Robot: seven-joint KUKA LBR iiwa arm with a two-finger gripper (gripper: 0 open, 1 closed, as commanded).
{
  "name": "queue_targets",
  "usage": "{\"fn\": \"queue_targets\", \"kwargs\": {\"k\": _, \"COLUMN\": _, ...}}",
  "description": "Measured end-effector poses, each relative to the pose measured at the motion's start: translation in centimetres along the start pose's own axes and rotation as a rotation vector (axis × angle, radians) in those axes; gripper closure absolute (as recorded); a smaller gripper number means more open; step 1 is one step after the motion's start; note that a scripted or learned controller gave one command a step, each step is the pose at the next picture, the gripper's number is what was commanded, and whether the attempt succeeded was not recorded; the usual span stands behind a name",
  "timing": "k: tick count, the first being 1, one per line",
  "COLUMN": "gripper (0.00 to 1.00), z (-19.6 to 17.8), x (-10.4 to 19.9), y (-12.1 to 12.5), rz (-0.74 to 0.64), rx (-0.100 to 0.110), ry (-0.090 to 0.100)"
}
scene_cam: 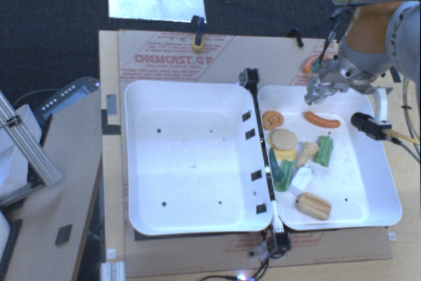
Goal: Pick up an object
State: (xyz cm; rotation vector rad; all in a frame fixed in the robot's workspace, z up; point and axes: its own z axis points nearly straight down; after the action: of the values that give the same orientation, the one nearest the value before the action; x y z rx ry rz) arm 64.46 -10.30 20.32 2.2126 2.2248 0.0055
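A: Where's the sausage (321,120) seen?
B: Rt bin (375,174), approx 12 o'clock of the toy pile; pincer (314,97) hung just at its 11.
A: Pincer state?
B: Can't be told. Nothing seen gripped. Lt bin (191,161) at 9 on the worktop (164,52).

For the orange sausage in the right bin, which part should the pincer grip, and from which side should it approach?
Grip the sausage at its middle, coming straight down from above. It lies flat and alone on the floor of the right bin, long axis running left to right in the view, so the fingers should close across its narrow width. The pincer hangs just up and left of it, so the move is probably short.
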Motion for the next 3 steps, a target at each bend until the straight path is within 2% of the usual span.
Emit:
{"fn": "queue_targets", "kwargs": {"k": 1, "gripper": 1.00, "z": -7.5, "x": 8.3, "y": 2.7, "rz": -0.008, "rx": -0.007, "ry": 0.003}}
{"fn": "queue_targets", "kwargs": {"k": 2, "gripper": 1.00, "z": -6.7, "x": 20.8, "y": 2.5, "rz": -0.010, "rx": 0.002, "ry": 0.005}}
{"fn": "queue_targets", "kwargs": {"k": 3, "gripper": 1.00, "z": 2.1, "x": 19.6, "y": -9.4, "rz": 0.005, "rx": 0.022, "ry": 0.000}}
